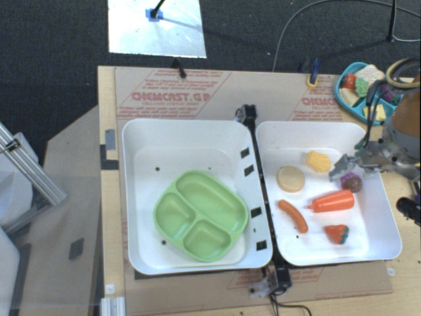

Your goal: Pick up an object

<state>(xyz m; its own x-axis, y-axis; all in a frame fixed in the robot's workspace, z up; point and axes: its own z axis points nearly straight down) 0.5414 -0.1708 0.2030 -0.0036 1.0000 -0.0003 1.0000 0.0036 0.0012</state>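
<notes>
Landmark: right bin [388,242], holding all the toy food.
Gripper [342,168]: over the bin's right part, low, fingers spread and nothing between them.
Likely target: purple object [352,182], touching or just beside the fingertips, above the carrot [332,201].
Neighbours: corn [318,160], round bun [291,178], sausage [293,215], strawberry [336,233].
Risk: closing off-centre could squeeze the small round piece away.
Second risk: a finger may catch the carrot, since the two lie close.

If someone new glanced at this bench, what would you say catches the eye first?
Probably the green divided plate, alone in the left bin. Next, the toy food in the right bin: an orange carrot, a sausage, a strawberry and yellow corn. The hand hangs at that bin's right edge.
</notes>
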